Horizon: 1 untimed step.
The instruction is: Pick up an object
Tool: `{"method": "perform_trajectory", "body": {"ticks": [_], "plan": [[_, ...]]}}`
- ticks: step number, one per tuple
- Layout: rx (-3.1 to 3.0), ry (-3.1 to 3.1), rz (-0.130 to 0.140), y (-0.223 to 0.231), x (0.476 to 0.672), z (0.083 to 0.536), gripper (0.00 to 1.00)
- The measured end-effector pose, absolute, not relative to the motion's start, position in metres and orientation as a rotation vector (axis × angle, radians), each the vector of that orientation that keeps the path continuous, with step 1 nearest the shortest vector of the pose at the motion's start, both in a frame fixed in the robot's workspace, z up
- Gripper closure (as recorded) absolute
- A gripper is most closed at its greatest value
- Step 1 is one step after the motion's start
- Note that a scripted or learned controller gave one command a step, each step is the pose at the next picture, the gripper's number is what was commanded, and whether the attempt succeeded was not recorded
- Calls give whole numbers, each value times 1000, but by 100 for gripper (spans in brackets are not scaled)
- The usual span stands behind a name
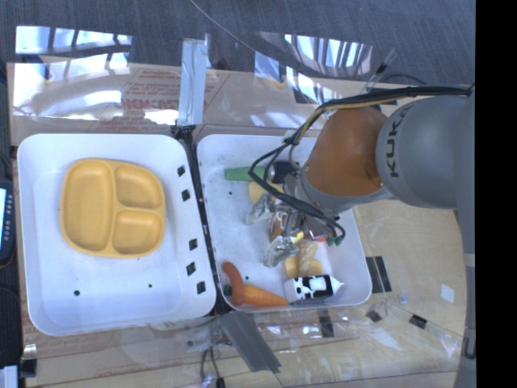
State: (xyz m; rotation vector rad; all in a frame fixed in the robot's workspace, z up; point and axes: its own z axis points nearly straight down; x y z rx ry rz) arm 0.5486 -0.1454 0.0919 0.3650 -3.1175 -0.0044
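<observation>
Two shallow white bins side by side on the counter (420, 281). In the left bin (48, 297): a yellow divided plate (113, 207), three compartments, lying flat towards the bin's upper left. Between the bins, a dark seam with small black clips.

Reaching in from the right, over the right bin (218, 208): the grey arm (428, 148), orange band (347, 156) above the wrist, black cables looped around it. Claw (284, 231) down among the clutter at the bin's middle, metallic and glinting; whether apart or together cannot be told, with wrist and objects crowding it.

Around the claw: a green piece (238, 173) near the bin's upper part, something pale yellow (257, 193) just below it, another yellowish item (309, 257) beside the claw's lower end. Along the near wall: an orange carrot-shaped toy (258, 296) with a reddish-brown piece (233, 275) touching its left end, and just to the right a black-and-white object (311, 288), possibly a small carton. Nothing seen lifted clear of the bin floor.
</observation>
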Motion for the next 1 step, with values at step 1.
{"method": "perform_trajectory", "body": {"ticks": [1], "plan": [[377, -3121, -1, -144, 551, 104, 100]]}}
